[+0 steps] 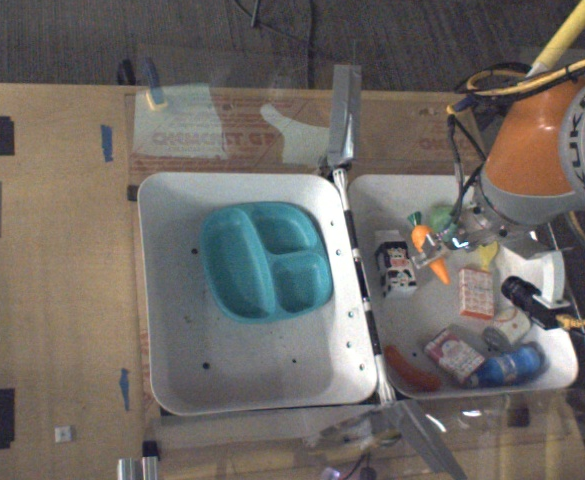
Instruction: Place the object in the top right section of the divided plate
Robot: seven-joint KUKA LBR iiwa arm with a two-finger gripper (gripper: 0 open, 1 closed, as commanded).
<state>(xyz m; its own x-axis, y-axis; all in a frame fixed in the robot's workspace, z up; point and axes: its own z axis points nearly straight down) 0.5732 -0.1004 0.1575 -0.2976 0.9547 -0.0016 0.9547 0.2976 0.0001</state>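
You see the teal divided plate (267,261) lying in the left bin (172,358), toward its far edge, its three sections bare. In the right bin (562,363) the arm (537,148) reaches down near the far edge, and the gripper (444,246) sits right at an orange carrot-shaped toy (430,250); you cannot tell whether it grips it. A small black-and-white carton (397,267) stands just beside the bin's left edge. Along the near edge lie a red sausage (412,368), a patterned packet (454,355) and a blue bottle (510,366).
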